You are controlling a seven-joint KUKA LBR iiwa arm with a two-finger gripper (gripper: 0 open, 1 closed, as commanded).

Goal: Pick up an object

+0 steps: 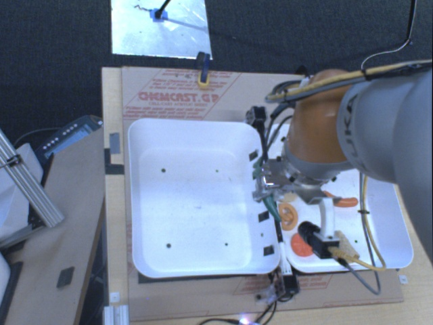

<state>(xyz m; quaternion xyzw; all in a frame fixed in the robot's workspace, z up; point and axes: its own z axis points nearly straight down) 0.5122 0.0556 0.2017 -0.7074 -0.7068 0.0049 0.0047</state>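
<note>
My gripper [268,193] hangs low over the left edge of the right bin [399,246], close to the wall between the two bins. Just below it lies an orange ring-shaped object [288,216]. A thin green piece [272,208] shows beside the gripper's tip; whether it is held is hidden. A red round object [302,248] lies near the bin's front wall, and an orange-red elongated object [346,201] lies further right. The grey arm with its orange band [318,131] covers most of the right bin.
The left white bin [145,181] stands beside the right one, their walls touching. Both rest on a cardboard sheet [176,93]. A metallic plate [159,19] lies at the back, and a grey device [67,135] sits on the left.
</note>
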